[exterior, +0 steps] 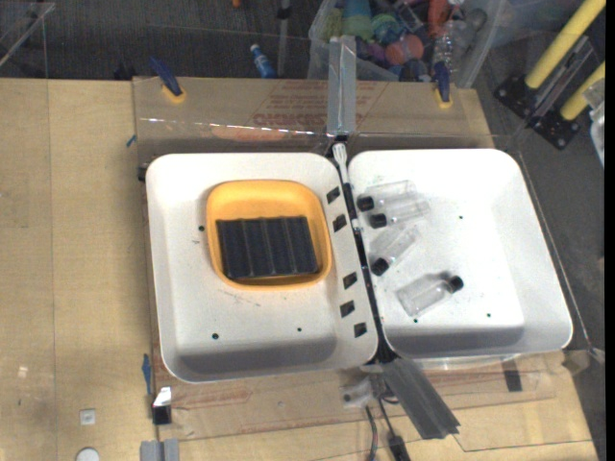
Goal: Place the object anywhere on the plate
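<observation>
While the yellow plate point(219, 209) is sitting mid left bin point(178, 286) w/ white floor showing all round it, four clear black-capped vials point(430, 291) are lying in the right bin point(509, 257), bunched toward its left wall. Its right half is lying open, and the divider point(357, 286) is running btwn plate & vials, which are well apart.

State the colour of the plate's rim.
Orange-yellow rim around a dark ribbed centre, seen in the camera view.
</observation>
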